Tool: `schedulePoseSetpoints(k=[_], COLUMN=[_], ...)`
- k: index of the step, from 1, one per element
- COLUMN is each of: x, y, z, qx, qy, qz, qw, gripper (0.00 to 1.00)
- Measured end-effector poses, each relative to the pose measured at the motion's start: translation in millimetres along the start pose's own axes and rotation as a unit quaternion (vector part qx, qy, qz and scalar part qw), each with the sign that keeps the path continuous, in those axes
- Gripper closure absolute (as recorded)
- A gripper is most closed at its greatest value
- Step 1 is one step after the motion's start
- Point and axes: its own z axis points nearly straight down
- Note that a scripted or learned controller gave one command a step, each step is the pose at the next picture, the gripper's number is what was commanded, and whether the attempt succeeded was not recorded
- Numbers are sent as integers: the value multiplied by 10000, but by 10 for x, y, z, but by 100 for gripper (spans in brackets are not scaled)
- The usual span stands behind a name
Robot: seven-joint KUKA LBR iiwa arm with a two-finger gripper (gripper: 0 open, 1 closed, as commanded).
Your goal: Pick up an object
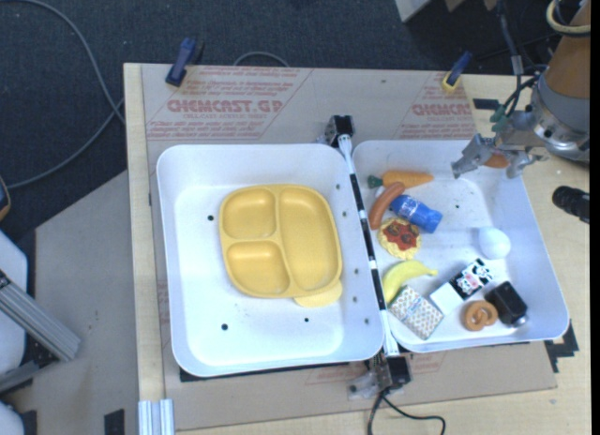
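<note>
Above the right bin's (525,201) far corner hangs the gripper (491,158) (fingers spread wide, holding nothing), beside the carrot (409,178).

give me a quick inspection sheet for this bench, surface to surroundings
surface: cardboard-topped bench, two white bins side by side
job's things: right bin holds carrot, sausage, blue can, banana, white ball, pretzel, other small toys
clutter: yellow divided plate in left bin
grippers: gripper over right bin's far edge, holding nothing visible
cables: black cable on floor at left
surroundings: dark carpet, blue clamps on bench's far edge
</note>
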Motion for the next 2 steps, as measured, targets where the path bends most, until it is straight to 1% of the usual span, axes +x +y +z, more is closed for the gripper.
schedulePoseSetpoints(k=[1,2], x=[807,732], y=[-87,-157], z=[468,1255], qx=[14,7], qy=[10,2], qz=[-6,4], qw=[10000,10000], gripper=[0,0])
